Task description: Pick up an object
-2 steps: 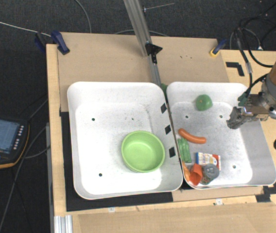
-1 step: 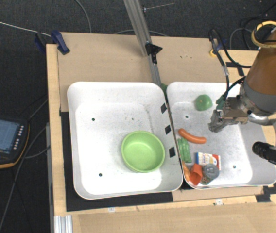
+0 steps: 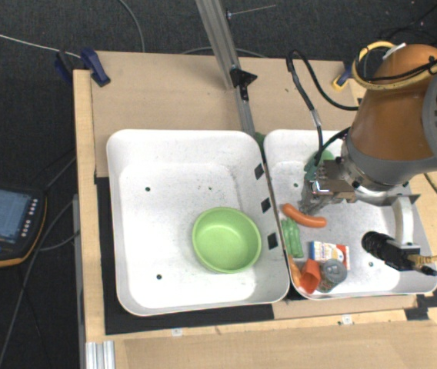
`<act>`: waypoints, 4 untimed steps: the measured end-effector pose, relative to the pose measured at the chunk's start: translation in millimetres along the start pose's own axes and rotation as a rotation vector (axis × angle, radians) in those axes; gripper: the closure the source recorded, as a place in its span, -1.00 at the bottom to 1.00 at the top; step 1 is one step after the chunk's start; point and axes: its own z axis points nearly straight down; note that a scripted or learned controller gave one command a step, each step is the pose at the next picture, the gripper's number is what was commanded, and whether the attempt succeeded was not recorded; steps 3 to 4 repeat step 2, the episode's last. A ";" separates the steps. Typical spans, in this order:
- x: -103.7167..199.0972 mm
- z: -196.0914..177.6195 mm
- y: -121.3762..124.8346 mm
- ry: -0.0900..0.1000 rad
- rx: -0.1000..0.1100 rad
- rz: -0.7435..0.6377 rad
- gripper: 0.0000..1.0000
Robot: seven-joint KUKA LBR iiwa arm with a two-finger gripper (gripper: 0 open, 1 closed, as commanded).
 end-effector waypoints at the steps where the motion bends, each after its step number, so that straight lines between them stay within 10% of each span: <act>1: 53.9 14.6 3.0 0.000 0.001 0.001 1.00; 2: 108.4 5.4 11.9 0.000 -0.001 0.000 1.00; 4: 108.4 5.4 11.9 0.000 -0.001 0.000 1.00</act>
